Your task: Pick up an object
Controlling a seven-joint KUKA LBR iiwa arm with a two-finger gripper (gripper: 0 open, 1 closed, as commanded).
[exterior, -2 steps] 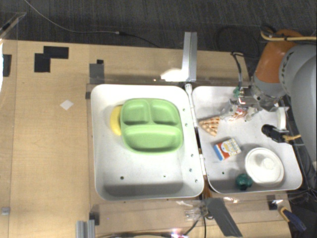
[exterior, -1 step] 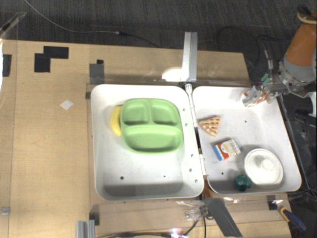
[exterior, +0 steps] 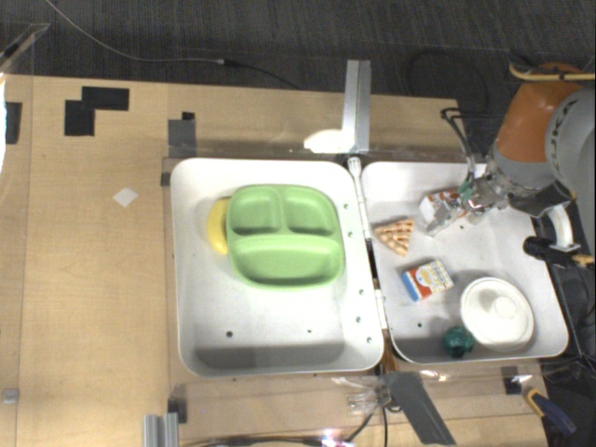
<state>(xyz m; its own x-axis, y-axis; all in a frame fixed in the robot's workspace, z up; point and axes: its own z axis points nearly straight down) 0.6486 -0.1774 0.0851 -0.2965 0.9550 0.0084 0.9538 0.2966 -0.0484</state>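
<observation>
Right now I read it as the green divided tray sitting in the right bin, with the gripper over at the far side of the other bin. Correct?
Not quite. The camera view shows the green divided tray in the left bin, not the right one. The gripper is at the far side of the other bin, the right bin, as you said.
</observation>
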